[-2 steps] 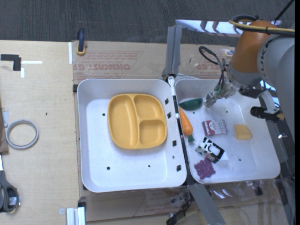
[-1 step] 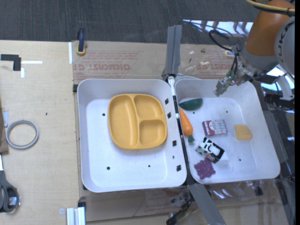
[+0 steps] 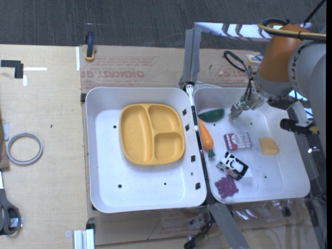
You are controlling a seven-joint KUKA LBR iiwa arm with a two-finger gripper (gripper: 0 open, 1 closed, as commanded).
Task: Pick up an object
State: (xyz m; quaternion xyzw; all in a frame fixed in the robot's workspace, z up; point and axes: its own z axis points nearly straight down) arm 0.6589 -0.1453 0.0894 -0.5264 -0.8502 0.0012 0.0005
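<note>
We see the pincer (image 3: pixel 239 108) low in the right bin (image 3: pixel 290 191), beside the green object (image 3: pixel 211 115); its spread we cannot tell. Nearby lie a carrot (image 3: pixel 205 134), small carton (image 3: pixel 237 141), yellow block (image 3: pixel 268 146) and purple grapes (image 3: pixel 226 187). A yellow divided plate (image 3: pixel 152 134) sits in the left bin (image 3: pixel 104 191).
</note>
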